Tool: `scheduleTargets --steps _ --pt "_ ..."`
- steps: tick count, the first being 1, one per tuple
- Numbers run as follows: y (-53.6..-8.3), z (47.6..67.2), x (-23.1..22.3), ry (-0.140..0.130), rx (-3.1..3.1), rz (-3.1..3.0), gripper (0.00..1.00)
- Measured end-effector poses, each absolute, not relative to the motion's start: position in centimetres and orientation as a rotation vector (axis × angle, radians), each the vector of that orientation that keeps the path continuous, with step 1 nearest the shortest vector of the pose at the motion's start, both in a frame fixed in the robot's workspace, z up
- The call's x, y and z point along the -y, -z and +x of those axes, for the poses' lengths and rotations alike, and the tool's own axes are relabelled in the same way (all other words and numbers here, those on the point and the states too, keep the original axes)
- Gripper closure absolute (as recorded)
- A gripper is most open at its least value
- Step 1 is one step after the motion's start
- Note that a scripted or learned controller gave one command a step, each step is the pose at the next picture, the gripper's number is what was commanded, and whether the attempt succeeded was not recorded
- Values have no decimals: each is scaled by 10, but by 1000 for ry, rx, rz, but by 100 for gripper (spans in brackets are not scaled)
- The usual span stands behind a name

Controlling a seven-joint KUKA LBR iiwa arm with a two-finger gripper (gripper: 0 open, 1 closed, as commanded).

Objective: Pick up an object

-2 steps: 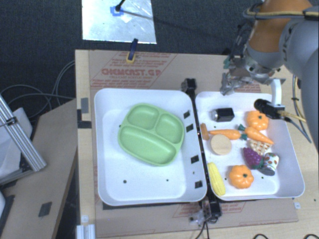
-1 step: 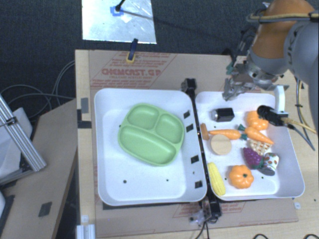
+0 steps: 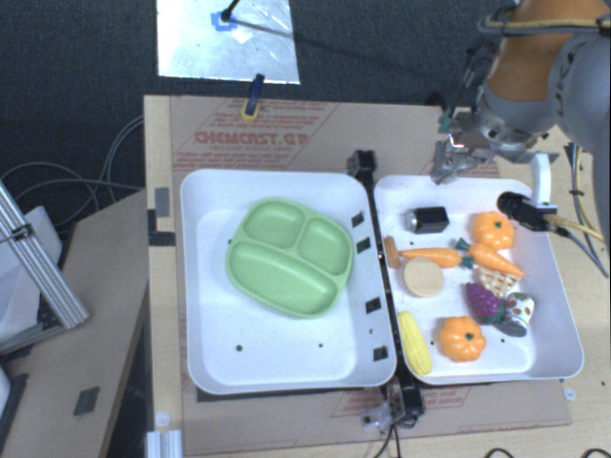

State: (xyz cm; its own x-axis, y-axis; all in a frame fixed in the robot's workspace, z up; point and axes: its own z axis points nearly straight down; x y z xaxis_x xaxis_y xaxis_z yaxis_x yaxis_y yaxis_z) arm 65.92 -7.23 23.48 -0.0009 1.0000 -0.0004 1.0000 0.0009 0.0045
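The right bin (image 3: 563, 327) holds several toy foods. A small black block (image 3: 427, 219) lies near its far left. A carrot (image 3: 431, 255) lies just in front of the block, beside a tan round disc (image 3: 422, 279). Further right are an orange pumpkin (image 3: 492, 229), a second carrot (image 3: 498, 261), a waffle piece (image 3: 495, 281) and purple grapes (image 3: 484, 301). A corn cob (image 3: 413, 342) and another pumpkin (image 3: 459, 338) sit at the near side. My gripper (image 3: 451, 167) hangs above the bin's far left edge, behind the black block, with nothing seen in it.
The left bin (image 3: 210, 351) carries a green divided plate (image 3: 289, 256). A black clip bar (image 3: 377, 256) runs between the two bins. The grey arm with its orange band (image 3: 549, 27) fills the upper right. Cables (image 3: 563, 222) trail over the right bin's far right edge.
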Motion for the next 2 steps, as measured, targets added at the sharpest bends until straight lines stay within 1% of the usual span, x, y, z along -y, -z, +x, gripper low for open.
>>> scheduleTargets --steps 1,2 --pt "-219 665 73 -1 -2224 2216 100" --pt "-216 656 64 -1 -2225 2216 100"
